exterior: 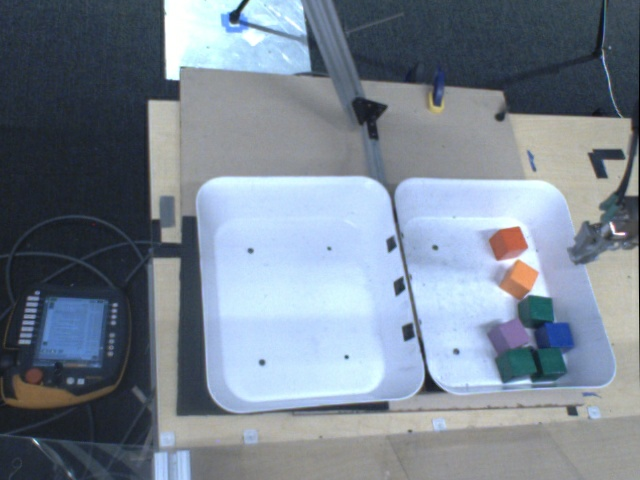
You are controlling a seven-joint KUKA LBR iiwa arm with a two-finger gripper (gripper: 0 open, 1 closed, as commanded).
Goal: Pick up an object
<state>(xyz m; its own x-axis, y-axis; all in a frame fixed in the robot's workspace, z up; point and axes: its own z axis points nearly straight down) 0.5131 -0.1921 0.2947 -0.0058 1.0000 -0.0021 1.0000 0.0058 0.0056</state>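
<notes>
Seen from above, two shallow white plastic bins are sitting side by side on a tan wooden bench (280,128). The left bin (215,268) is lying beside the right bin (440,203), which is carrying a cluster of small coloured blocks toward its four o'clock side. A red-orange cube (508,241) is leading the row at the top, with a lighter orange cube (518,279) sitting just below it. Further down, a dark green cube (536,310) is resting against a blue cube (555,335), a pale purple cube (510,335) is lying at their nine o'clock, and two more green cubes (530,365) are crowding the bin's lower wall.

The grey metal gripper (597,238) is hanging at the three o'clock edge of the right bin, just outside its rim and apart from every block. Whether it is open or closed cannot be told at this angle; nothing is visibly held.

A handheld control pendant (65,343) with a lit screen is lying off the bench at nine o'clock.
</notes>
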